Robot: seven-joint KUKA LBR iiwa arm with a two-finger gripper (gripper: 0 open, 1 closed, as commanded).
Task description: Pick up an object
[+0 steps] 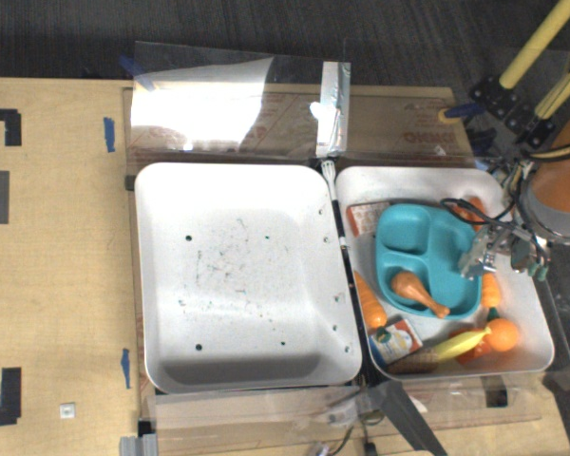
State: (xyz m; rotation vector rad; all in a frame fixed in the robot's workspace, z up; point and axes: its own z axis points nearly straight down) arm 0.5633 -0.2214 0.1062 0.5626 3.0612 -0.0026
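Note:
The right bin (541,350) holds a teal divided tray (413,240) with a brown toy drumstick (420,291) lying in its near compartment. Around the tray lie an orange carrot (370,307), a small printed carton (395,340), a yellow banana (456,344), an orange ball-shaped fruit (502,333) and a red-and-white packet (366,218). My gripper (483,255) hangs low over the tray's right edge, reaching in from the right under the orange-banded wrist (560,190). Cables and metal parts blur its tip. I see nothing lifted.
The left bin (152,255) sits beside the right one, with a thin divider (340,245) between them. A clear plastic sheet (209,103) and a metal bracket (332,107) lie behind the bins. Yellow poles (541,31) stand at the upper right.

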